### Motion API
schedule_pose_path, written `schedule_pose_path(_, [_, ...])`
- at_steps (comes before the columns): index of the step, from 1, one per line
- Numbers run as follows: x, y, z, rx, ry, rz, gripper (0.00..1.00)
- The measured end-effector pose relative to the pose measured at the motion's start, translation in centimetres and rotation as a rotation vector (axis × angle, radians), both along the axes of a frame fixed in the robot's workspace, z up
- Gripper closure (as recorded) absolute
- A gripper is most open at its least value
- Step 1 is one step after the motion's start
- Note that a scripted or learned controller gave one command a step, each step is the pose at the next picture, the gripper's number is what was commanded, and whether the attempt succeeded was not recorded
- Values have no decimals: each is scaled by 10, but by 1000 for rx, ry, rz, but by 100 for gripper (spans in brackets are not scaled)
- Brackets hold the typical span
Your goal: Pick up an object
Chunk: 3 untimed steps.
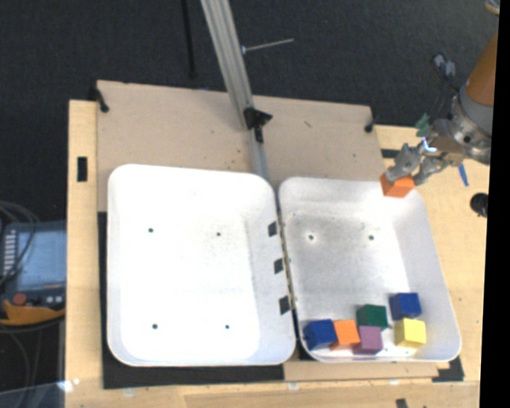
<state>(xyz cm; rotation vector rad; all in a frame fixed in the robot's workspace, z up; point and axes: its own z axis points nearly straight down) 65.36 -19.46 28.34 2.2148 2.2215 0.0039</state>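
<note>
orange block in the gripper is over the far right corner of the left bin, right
Wrong bin. In the camera view the orange block, between the fingers of the gripper, is over the far right corner of the right bin, not the left bin.

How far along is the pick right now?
Nearly done: the gripper has an orange block between its fingers, raised at the right bin's far corner. Six other blocks sit at that bin's near edge. What's left is keeping hold.
</note>
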Motion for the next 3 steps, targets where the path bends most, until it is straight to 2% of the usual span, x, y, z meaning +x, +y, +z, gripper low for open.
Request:
schedule_pose_path(1, [-13, 46, -13, 1, 6, 2, 100])
schedule_pose_path(3, [-58, 156, -29, 2, 7, 3, 100])
